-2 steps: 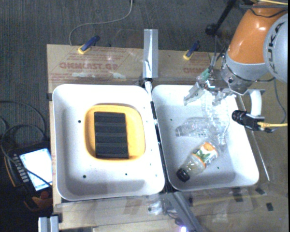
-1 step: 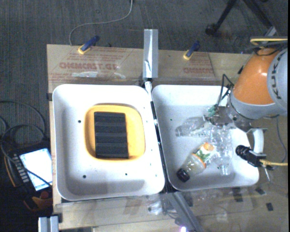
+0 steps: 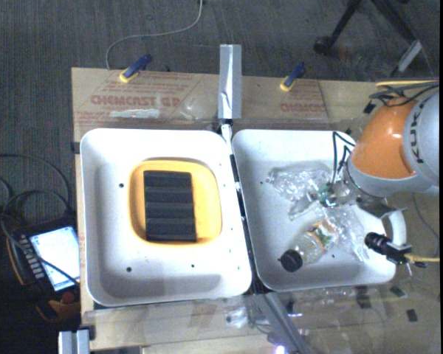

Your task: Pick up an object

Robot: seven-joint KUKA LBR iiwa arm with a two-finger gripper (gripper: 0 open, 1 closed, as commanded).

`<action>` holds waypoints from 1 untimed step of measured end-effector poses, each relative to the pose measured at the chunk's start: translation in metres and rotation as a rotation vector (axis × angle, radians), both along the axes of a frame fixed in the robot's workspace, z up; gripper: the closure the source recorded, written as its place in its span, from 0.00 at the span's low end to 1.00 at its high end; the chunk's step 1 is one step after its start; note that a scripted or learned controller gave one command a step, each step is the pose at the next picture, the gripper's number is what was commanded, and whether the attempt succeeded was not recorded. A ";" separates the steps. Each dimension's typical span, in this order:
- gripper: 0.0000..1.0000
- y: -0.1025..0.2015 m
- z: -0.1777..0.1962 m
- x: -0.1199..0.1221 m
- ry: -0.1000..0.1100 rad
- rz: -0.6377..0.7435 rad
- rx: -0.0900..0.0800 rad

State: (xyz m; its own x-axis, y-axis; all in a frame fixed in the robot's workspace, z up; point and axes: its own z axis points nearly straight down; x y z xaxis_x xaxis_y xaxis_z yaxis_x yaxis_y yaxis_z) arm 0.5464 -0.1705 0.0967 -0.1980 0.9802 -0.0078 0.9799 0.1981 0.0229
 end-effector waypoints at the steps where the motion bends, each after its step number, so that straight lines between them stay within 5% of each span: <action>1: 0.00 0.008 -0.003 0.025 0.003 -0.049 0.001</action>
State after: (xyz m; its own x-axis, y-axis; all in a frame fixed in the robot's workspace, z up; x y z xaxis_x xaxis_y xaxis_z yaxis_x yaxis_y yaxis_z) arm 0.5709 -0.1622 0.0935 -0.1502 0.9886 -0.0066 0.9884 0.1503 0.0201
